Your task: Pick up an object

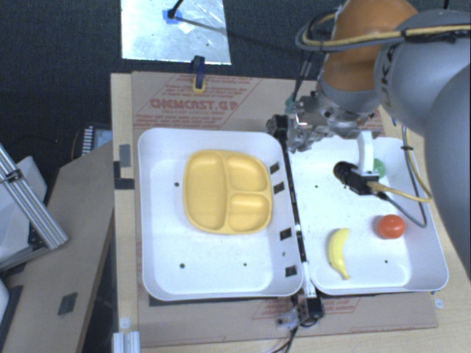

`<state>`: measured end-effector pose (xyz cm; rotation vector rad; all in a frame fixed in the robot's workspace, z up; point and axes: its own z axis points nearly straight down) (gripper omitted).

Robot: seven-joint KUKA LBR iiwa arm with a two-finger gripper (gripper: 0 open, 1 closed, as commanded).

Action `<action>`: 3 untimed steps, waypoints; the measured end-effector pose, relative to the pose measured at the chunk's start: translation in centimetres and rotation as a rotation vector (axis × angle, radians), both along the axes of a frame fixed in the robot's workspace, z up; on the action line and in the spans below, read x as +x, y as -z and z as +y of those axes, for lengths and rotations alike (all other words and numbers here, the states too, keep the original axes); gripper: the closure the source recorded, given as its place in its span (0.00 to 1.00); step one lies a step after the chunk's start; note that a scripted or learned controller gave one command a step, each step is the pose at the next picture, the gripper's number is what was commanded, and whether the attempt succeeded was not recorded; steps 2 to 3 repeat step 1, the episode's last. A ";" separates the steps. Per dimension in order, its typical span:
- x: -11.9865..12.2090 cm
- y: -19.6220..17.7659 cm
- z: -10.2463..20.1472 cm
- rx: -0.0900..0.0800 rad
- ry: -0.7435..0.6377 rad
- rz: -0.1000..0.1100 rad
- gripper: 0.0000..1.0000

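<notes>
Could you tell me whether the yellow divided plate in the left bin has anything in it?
Empty: the yellow divided plate lies flat, right side up, and all three compartments show bare yellow.

The yellow divided plate (pixel 226 191) takes the middle of the left bin (pixel 158 271), leaving bare floor on every side of it. Across the divider from the plate, the right bin (pixel 419 271) has open floor between the banana (pixel 338 251) and tomato (pixel 390 226); its far half is crowded by the arm (pixel 412 72), yellow cable (pixel 401 194) and a green object (pixel 377 167).
</notes>
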<state>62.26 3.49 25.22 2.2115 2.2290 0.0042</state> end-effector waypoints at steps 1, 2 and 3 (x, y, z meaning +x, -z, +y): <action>0.6 -0.2 5.5 0.001 -0.001 0.000 1.00; 0.6 -0.2 5.5 0.001 -0.001 0.000 1.00; 0.6 -0.2 5.5 0.001 -0.001 0.000 1.00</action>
